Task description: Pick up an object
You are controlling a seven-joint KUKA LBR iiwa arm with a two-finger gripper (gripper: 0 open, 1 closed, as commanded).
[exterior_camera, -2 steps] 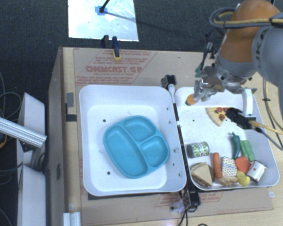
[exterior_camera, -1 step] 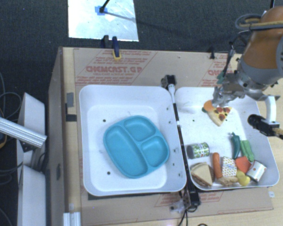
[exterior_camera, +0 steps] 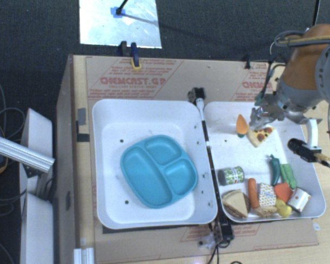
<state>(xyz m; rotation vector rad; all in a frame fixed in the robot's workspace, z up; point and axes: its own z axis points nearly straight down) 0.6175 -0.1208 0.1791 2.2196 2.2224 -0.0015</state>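
A small toy pizza slice with a tan crust and red dots lies on the floor of the right-hand shallow white bin, toward its far side, and an orange wedge-shaped toy stands just beside it on the left. The silver two-finger gripper hangs right over the slice's upper edge; its fingertips blur into the toys beneath, so whether they are spread or pinched cannot be made out, and nothing is clearly held between them. The grey arm with its orange band enters from the right and is cut off at the frame edge. Nearer the camera in the same bin sit a small green-labelled can, a toy sandwich, and a crowded heap of toy foods too overlapped to separate. The left-hand white bin holds a blue divided plastic plate.
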